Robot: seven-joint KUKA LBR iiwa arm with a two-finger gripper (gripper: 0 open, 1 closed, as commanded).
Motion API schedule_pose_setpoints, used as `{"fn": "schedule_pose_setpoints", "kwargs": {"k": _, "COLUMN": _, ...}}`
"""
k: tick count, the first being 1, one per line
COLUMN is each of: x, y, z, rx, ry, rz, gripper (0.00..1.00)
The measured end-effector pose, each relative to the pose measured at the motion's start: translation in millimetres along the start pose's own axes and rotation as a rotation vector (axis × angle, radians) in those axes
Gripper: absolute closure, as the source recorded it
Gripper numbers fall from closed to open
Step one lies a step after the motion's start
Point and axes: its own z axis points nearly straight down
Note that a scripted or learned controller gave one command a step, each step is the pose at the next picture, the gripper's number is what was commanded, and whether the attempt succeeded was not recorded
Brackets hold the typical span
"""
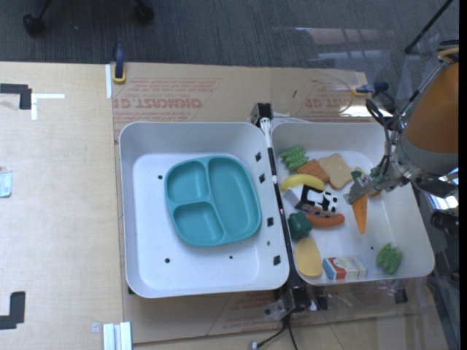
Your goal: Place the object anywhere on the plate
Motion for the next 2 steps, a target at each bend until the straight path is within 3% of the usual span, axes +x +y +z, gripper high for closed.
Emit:
{"fn": "schedule_pose_setpoints", "kwargs": {"k": 1, "x": 48, "y": 52, "z": -80, "rx": 0.003, "ry": 0.000, "rz": -0.015, "gripper": 1.00}}
{"fn": "schedule_pose_setpoints", "kwargs": {"k": 2, "x": 113, "y": 81, "z": -121, "rx": 0.004, "ry": -0.002, "rz": 0.490, "gripper": 1.00}}
